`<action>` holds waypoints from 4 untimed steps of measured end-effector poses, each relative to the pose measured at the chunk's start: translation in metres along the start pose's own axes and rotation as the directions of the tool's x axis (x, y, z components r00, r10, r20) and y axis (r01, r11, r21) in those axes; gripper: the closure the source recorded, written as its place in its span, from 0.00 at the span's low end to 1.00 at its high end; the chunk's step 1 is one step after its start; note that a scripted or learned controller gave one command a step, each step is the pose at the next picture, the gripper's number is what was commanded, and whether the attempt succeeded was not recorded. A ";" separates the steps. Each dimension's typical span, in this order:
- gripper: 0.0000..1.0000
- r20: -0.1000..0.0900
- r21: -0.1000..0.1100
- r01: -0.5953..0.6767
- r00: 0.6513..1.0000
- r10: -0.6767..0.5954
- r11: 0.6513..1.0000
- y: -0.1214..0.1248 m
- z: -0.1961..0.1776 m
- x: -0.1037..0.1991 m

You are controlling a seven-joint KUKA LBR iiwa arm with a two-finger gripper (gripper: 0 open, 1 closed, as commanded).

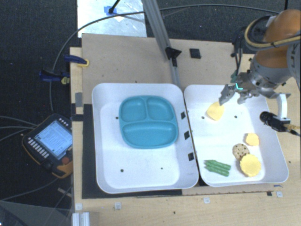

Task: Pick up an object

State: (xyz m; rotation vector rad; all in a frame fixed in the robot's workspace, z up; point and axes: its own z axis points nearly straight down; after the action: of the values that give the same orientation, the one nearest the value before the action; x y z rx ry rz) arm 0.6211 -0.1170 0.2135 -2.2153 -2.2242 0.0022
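Note:
My gripper (234, 96) hangs over the far part of the right bin (207, 140), its two fingers spread apart and open with nothing between them. A pale yellow wedge (215, 111) lies on the bin floor just below and left of the left fingertip (225, 97); whether they touch I cannot tell. Nearer the front right of the same bin lie a small yellow piece (252, 139), a speckled cookie (240, 150), a yellow round slice (250, 165) and a bunch of green beans (217, 167).
The left bin (106, 164) holds a blue divided plate (148, 121). A grey pole (157, 22) slants over the bench's far edge. A black fitting (272, 120) sticks out at the right bin's right rim. A teach pendant (49, 142) lies off the bench at left.

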 end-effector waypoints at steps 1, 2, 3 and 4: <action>0.00 0.001 -0.005 0.001 1.000 -0.001 1.000 0.001 -0.002 0.000; 0.00 0.001 -0.001 -0.002 1.000 0.002 1.000 -0.001 0.059 0.004; 0.00 0.001 -0.003 -0.002 1.000 0.002 1.000 -0.002 0.102 0.009; 0.00 0.002 -0.005 -0.003 1.000 0.003 1.000 -0.001 0.128 0.009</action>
State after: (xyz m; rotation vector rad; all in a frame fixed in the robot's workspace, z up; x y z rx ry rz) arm 0.6199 -0.1081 0.0854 -2.2219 -2.2246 -0.0017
